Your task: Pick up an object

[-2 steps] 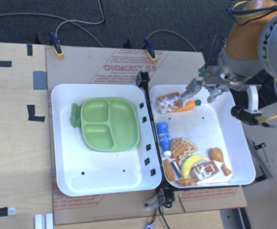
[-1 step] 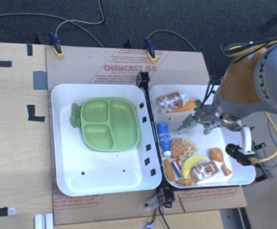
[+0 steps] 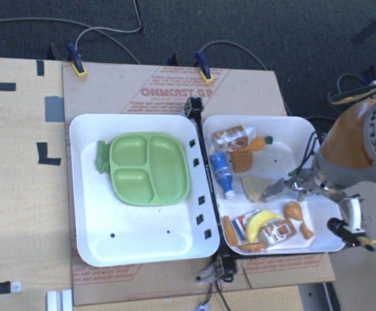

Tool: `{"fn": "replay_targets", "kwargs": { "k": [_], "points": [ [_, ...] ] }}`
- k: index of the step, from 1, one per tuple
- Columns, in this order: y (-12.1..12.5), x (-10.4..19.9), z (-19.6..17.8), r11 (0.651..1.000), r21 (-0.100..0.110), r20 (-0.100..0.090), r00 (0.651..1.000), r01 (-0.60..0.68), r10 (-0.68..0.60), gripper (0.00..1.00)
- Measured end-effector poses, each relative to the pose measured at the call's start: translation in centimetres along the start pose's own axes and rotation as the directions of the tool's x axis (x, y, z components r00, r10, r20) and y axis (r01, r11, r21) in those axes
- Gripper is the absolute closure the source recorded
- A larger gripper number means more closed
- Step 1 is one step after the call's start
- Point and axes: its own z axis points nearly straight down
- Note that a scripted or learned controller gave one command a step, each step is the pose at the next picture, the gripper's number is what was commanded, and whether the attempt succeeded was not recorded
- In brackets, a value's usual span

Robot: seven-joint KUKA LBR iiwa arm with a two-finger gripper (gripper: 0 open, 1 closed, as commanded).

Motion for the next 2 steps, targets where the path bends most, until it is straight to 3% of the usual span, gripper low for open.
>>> {"fn": "replay_targets", "kwargs": {
  "k": [1, 2],
  "points": [
    [-3.8, -0.1, 0.0, 1.000, -0.002, -0.001, 1.000, 0.002, -0.002, 0.00],
    [-3.7, -0.1, -1.1, 1.000, -0.004, 0.000, 1.000, 0.001, -0.001, 1.00]
  ]
}}
